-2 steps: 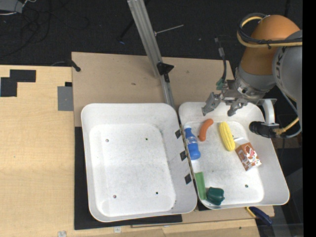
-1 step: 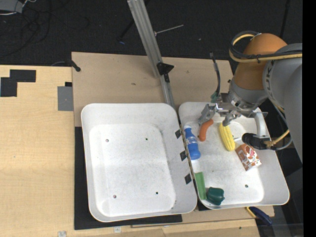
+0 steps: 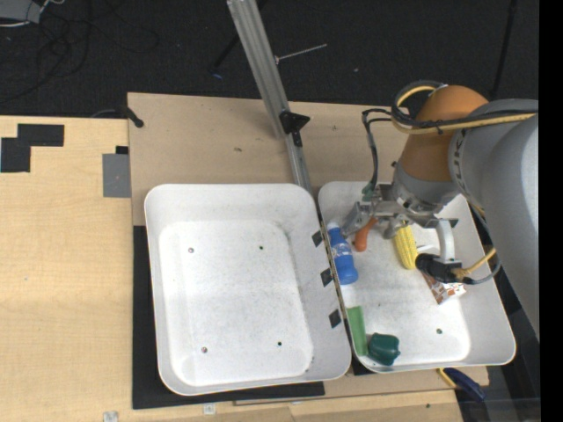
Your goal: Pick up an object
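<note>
My gripper (image 3: 380, 214) hangs low over the upper part of the right bin (image 3: 493, 341), below the orange-banded wrist (image 3: 437, 130). An orange piece (image 3: 361, 235) lies just under its left side, touching or very close to it. A blue cylinder (image 3: 341, 254) lies along the bin's left wall. A yellow ridged object (image 3: 405, 247) sits just right of the gripper. Near the front left corner lie a green stick (image 3: 355, 328) and a dark green lump (image 3: 383, 349). A small red and white item (image 3: 447, 289) lies at the right, by the arm's cables.
The left bin (image 3: 167, 236) stands against the right bin, joined by black clips (image 3: 327, 276). A slanted aluminium rail (image 3: 268, 82) rises behind the bins. The bulky grey arm (image 3: 510, 183) covers the right bin's far right side.
</note>
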Available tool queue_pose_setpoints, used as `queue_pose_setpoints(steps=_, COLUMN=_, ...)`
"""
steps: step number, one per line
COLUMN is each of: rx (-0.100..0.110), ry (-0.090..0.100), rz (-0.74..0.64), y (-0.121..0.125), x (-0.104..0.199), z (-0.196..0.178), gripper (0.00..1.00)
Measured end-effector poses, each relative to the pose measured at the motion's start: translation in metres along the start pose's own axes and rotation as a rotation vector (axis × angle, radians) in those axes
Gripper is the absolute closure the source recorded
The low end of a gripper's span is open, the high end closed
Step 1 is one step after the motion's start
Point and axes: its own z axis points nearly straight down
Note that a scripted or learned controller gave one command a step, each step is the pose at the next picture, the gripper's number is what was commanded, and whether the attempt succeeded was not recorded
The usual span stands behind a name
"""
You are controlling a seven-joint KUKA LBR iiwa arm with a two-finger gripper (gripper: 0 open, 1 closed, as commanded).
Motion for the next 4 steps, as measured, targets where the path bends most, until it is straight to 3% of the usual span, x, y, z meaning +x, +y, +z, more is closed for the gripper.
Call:
queue_pose_setpoints(steps=1, rx=0.0, ry=0.0, rz=0.005, y=0.0, x=-0.001, z=-0.013, gripper=1.0)
queue_pose_setpoints(steps=3, rx=-0.012, ry=-0.002, rz=-0.003, y=0.013, x=-0.008, z=-0.122, gripper=1.0)
queue_pose_setpoints(steps=4, rx=-0.009, ry=-0.001, rz=-0.002, y=0.013, x=-0.008, z=-0.14, gripper=1.0)
